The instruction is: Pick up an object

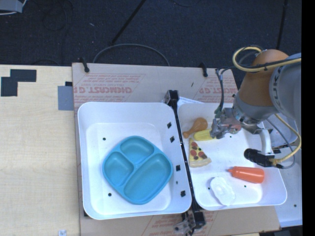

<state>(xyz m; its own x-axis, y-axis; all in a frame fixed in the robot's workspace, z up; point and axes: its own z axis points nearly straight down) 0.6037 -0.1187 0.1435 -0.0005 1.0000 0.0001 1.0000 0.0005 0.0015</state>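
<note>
My gripper (220,130) is low in the right bin (275,193), near its far side. Just left of it lies a small yellow piece (203,135), touching or nearly touching the gripper. A brown toy drumstick (196,127) lies beside that piece, toward the divider. In front of them is a pizza slice (198,154). An orange carrot-like toy (247,174) and a white lumpy object (222,190) sit nearer the bin's front.
The left bin (93,132) holds a blue divided plate (137,169). A black divider (180,151) runs between the bins. The grey arm with its orange band (263,82) leans in over the right bin's far right corner.
</note>
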